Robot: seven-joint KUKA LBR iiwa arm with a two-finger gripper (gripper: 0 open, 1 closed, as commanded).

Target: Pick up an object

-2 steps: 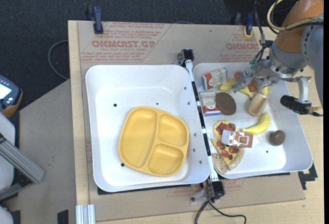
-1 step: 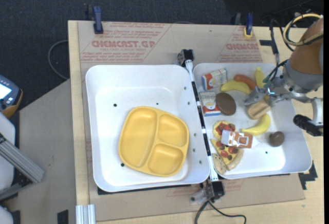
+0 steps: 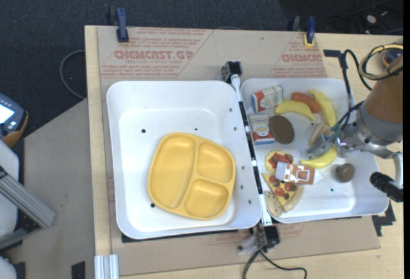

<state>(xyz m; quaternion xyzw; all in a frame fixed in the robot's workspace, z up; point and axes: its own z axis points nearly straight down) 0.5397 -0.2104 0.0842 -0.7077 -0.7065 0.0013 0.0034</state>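
At the near edge of the right bin [image 3: 320, 210] a toy pizza slice [image 3: 280, 193] lies flat, and a small red and white packet [image 3: 298, 174] rests partly on it, so a grasp there could take two things together or slip off the thin slice. A little farther in, a small brown ball [image 3: 344, 172] sits alone; I think it could roll away if it is touched on one side. Next comes a small yellow banana [image 3: 320, 157], and the gripper [image 3: 328, 141] is just above it, maybe touching it. I cannot tell if the gripper is open or closed, because the metal parts and cables there are mixed together in the view. The banana looks to me the most likely object for the pick, and nothing is visibly held yet. The danger is that the curved, smooth banana turns or slides out during closing, or that the gripper also catches the grey piece [image 3: 316, 134] just beside it. Behind it, a dark brown round object [image 3: 280, 129] and a small box [image 3: 259, 127] stand close, and the far corner holds a bigger banana [image 3: 324, 105], a red sausage [image 3: 306, 101] and a carton [image 3: 267, 98] crowded together, so a push could disturb them. The left bin [image 3: 128, 105] holds a yellow tray [image 3: 191, 175], well apart from the arm.
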